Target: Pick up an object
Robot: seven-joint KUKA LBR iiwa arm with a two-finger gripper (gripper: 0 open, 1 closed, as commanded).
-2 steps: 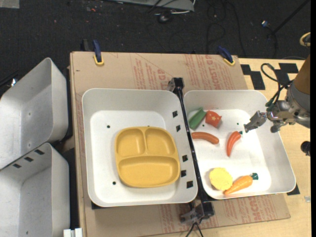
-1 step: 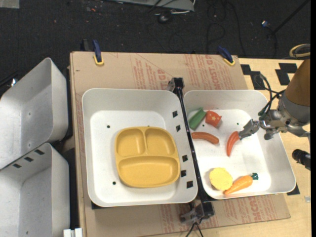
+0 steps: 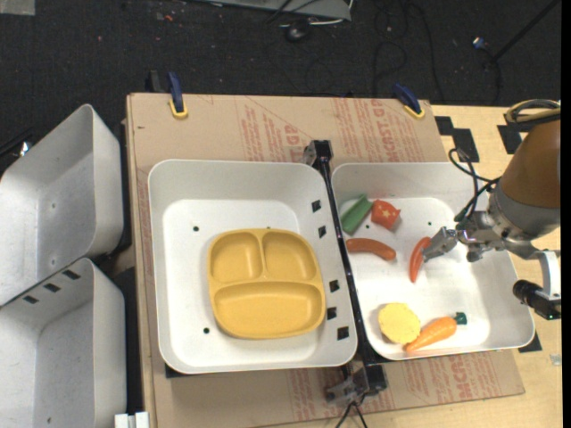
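- The carrot (image 3: 434, 331) lies at the near edge of the right bin (image 3: 500, 324), orange with a small green end pointing right, tilted a little.
- The yellow round (image 3: 399, 323) sits just to the carrot's left, touching or almost touching it.
- The tray (image 3: 265, 283), yellow with three compartments, rests in the left bin (image 3: 178, 239), slightly towards its near side.
- The gripper (image 3: 437, 247) hangs low over the middle of the right bin, reaching in from the right; its grey tip is just beside the chilli. I cannot tell whether its fingers are open or closed, and nothing can be seen held in it.
- The chilli (image 3: 417, 259), red and curved, stands on end in the picture, just left of the gripper's tip.
- The sausage (image 3: 370, 249), orange-red, lies across the bin left of the chilli, close to the divider.
- The tomato (image 3: 384, 213), red, sits further back, beside the green piece.
- The green piece (image 3: 355, 212) lies slantwise at the far left of the right bin, near the divider.
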